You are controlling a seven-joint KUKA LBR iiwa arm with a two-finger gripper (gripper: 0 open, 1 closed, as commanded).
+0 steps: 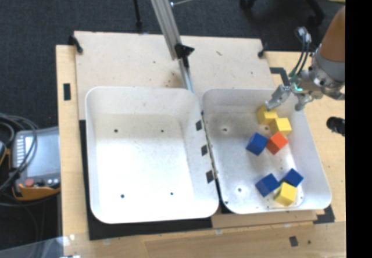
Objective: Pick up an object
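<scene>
**Gripper poised over the far cluster of blocks**

Nearest the camera, in the near right corner of the right-hand white plastic bin [228, 135], a small yellow cube [286, 194] sits touching two blue cubes, one [267, 184] on its left and one [293, 177] just behind it. Farther up the same bin lies a second group: a blue cube [256, 143], an orange-red cube [278, 142], a yellow cube [283, 125] behind that, and another yellow block [267, 115] closest to the far edge. All four sit tight together, some touching.

The two-finger gripper [288, 99] hangs near the bin's far right corner, just above and behind the farthest yellow block. Its fingers look spread apart with nothing between them, so no object is held yet.

Judging from this, the step in hand is the descent onto a block, and the farthest yellow block seems the likeliest target. A clean grasp would call for fingers straddling that block alone; its yellow neighbour is close enough that a finger could land on it or nudge the cluster.

Room is tight toward the bin's far and right walls, so a straight vertical drop looks safer than a sideways approach. Open floor lies toward the bin's left side, and the left-hand white bin [99, 135] adjoins it there.
</scene>
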